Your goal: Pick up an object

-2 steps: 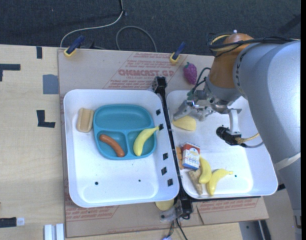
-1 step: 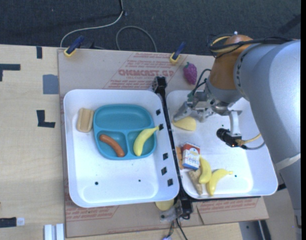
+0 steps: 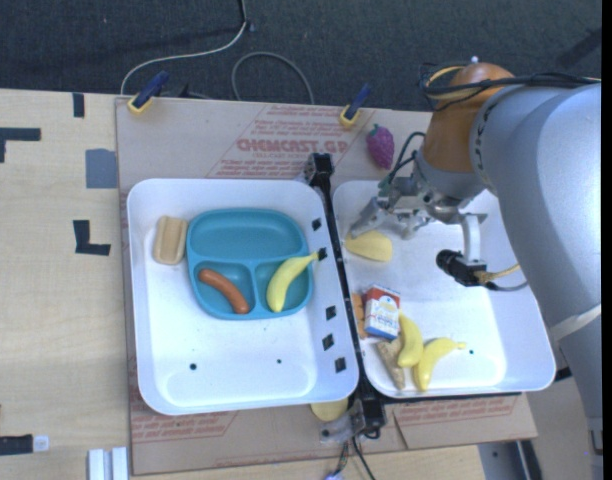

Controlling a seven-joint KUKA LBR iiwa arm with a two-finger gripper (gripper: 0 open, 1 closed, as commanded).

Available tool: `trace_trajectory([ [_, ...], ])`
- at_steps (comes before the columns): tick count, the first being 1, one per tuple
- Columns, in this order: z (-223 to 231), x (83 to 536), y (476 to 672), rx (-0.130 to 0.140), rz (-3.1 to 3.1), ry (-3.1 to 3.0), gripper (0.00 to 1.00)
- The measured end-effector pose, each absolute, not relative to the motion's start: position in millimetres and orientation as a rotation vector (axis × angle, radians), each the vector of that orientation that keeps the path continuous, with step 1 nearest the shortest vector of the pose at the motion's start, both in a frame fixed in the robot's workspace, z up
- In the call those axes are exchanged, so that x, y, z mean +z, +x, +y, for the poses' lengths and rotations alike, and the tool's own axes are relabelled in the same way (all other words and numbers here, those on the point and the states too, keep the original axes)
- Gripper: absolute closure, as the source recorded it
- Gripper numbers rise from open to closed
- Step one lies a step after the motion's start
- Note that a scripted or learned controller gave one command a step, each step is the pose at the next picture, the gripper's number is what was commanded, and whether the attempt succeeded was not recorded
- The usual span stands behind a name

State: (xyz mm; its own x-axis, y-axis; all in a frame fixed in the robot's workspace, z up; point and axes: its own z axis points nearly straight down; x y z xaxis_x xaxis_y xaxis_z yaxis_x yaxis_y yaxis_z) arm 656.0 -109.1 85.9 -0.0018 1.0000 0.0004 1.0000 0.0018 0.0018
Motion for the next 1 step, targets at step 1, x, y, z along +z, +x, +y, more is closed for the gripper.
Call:
trace_trajectory([
  [1,-98.0,86.1,643.3,0.0,2.22,2.217,0.0],
])
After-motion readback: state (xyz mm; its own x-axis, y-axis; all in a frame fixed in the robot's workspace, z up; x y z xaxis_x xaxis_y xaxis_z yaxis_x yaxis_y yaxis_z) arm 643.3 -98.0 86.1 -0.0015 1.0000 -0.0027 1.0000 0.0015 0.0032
